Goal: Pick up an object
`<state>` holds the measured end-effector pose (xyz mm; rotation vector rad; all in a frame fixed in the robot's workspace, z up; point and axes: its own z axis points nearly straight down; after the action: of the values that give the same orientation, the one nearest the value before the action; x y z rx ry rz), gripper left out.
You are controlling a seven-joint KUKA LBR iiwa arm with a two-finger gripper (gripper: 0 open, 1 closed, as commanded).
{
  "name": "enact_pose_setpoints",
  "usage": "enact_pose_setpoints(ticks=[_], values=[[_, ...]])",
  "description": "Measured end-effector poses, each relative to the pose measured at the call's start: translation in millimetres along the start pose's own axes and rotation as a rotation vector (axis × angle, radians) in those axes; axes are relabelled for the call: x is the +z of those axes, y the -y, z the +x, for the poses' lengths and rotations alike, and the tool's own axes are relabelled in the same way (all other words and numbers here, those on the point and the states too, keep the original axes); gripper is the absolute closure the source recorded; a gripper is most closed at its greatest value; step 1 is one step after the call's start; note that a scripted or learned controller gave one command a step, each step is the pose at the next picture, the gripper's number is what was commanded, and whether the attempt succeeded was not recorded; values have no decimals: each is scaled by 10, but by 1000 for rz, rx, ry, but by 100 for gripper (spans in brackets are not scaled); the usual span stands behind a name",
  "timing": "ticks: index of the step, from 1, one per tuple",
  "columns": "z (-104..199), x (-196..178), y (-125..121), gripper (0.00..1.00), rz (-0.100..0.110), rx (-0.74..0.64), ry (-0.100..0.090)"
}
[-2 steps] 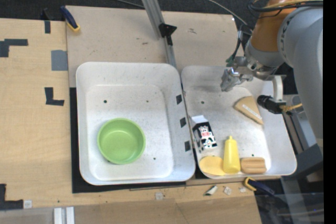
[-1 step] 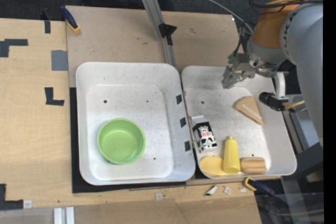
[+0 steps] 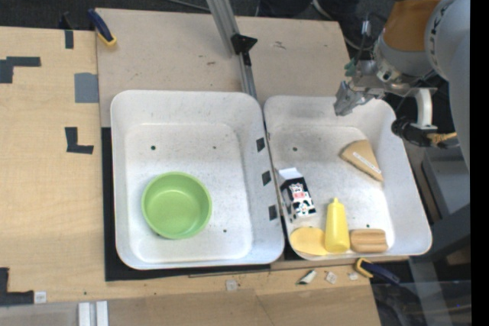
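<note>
Tan bench [image 3: 46, 164] with grey tape marks at left, dark floor across the top of the frame; two white bins mid-frame, left bin [image 3: 126, 114] holding a green bowl [image 3: 176, 204]. Right bin [image 3: 401, 164] lower part: milk carton [image 3: 298, 197], yellow bottle [image 3: 335, 225], yellow disc [image 3: 308, 240], bread [image 3: 368, 240], with a tan wedge [image 3: 362, 159] mid-right. Pincer [image 3: 345, 101] hangs over that bin's top edge, nothing between its fingers, can't tell if apart or together.

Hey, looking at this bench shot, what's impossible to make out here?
- Gripper, camera view: seen from above and blurred, so its state cannot be read.
- Black-and-white packet: print too small to read.
- Yellow disc: partly hidden under the yellow bottle.
- Arm: cut off by the right edge.
</note>
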<state>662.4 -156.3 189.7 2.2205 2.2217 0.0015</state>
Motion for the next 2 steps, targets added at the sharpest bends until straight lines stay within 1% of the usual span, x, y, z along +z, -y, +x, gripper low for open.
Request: enact_pose_setpoints(ticks=[1, 2], values=[[8, -398, -5, 100, -1, -1, 0], [502, -463, 141, 100, 6, -4, -2]])
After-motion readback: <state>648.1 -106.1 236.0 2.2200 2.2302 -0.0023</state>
